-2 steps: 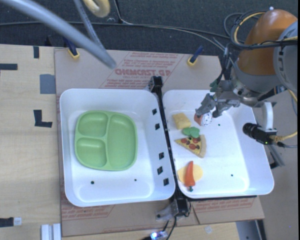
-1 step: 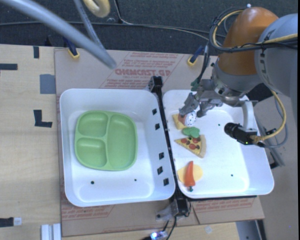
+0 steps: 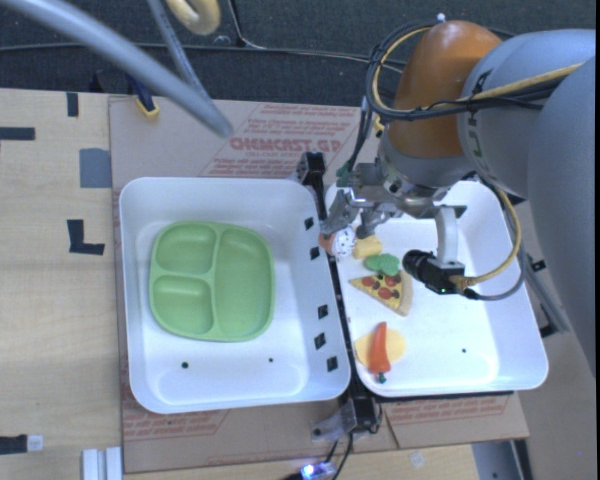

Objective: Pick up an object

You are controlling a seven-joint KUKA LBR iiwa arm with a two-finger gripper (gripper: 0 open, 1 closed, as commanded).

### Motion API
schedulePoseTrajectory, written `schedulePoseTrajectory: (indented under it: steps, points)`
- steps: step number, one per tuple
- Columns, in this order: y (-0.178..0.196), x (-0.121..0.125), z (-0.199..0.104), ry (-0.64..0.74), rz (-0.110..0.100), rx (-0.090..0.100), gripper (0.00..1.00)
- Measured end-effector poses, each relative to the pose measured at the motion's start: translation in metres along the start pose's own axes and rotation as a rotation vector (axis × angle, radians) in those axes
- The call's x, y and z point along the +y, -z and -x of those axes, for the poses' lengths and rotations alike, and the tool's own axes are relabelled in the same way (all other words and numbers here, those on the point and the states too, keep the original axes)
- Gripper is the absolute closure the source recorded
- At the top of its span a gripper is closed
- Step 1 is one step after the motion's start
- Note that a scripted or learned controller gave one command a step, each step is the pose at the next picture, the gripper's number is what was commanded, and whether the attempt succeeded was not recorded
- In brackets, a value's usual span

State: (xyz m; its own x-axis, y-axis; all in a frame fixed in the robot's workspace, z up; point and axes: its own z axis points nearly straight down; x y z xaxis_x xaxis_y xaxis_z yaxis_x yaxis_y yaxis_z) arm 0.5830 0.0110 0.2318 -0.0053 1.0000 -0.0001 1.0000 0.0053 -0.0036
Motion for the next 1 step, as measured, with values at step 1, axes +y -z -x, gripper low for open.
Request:
schedulePoseTrajectory:
  steps: [1]
  points:
    - [0.0067, 0.0060, -0.0544, 0.002, 0.003, 0.001, 1.00]
